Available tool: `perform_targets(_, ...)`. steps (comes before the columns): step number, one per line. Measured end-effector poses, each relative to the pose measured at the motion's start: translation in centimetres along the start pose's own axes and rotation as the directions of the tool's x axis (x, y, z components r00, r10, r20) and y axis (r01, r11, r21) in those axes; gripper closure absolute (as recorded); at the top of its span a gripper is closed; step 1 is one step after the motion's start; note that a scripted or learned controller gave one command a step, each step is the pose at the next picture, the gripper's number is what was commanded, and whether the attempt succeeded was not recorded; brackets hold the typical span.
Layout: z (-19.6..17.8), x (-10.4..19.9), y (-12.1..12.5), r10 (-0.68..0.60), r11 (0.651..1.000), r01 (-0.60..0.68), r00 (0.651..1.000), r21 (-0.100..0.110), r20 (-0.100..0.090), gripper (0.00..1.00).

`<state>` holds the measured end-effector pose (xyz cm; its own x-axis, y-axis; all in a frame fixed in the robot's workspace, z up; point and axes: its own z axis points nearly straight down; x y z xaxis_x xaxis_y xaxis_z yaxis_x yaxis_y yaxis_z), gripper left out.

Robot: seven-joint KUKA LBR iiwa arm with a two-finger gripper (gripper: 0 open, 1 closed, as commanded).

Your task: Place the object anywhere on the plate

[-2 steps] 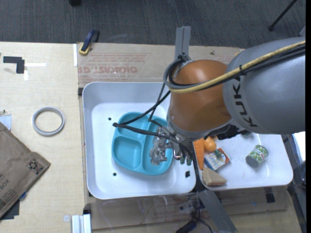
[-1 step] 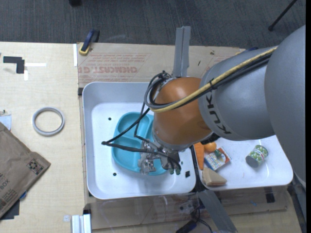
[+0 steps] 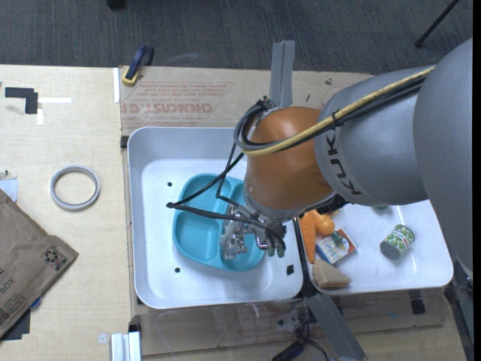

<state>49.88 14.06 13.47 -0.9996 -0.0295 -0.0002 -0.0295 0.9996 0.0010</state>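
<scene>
A light blue plate [image 3: 197, 232] lies in the left white bin [image 3: 150, 224]. My gripper [image 3: 239, 245] hangs over the plate's right part, its fingers low above the blue surface. The orange wrist band and grey arm cover the plate's upper right and the gap between the bins. I cannot make out any object between the fingers. In the right bin lie an orange carrot-like piece [image 3: 310, 235], a small colourful packet [image 3: 336, 247], a tan wedge [image 3: 329, 277] and a green can [image 3: 397, 241].
A roll of tape [image 3: 75, 187] and a brown paper bag [image 3: 26, 258] lie on the bench to the left. Flat cardboard [image 3: 180, 100] sits behind the left bin, with a blue and yellow tool [image 3: 138, 64] at its corner.
</scene>
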Motion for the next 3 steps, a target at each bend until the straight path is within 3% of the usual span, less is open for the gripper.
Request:
perform_targets(1, 0.0, 0.0, 0.0, 0.000, 1.000, 0.000, 1.000, 0.000, 0.000, 0.00)
perform_targets(2, -0.8, -0.1, -0.1, 0.004, 1.000, -0.004, 1.000, -0.001, 0.000, 1.00)
perform_targets(3, -1.6, -0.2, -0.1, 0.010, 1.000, -0.010, 1.000, -0.003, 0.000, 1.00)
